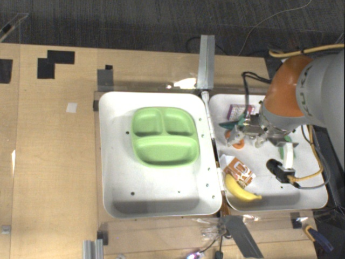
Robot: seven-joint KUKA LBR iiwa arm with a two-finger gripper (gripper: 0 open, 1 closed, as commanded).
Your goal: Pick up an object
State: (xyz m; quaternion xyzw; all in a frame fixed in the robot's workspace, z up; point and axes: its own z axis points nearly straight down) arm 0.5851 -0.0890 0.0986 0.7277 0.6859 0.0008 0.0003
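Note:
The arm reaches in from the right over the right bin, its orange band above the wrist. My gripper hangs low in the upper left part of that bin. Right under and beside it lie a small orange-red thing and a teal thing. A purple and white packet lies just behind the gripper. Toward the bin's front left are an orange and white snack packet and a yellow banana. The wrist hides whatever is beneath it.
The left bin holds a green divided plate in its middle. A metal post stands behind the wall between the two bins. Wooden bench surrounds both bins.

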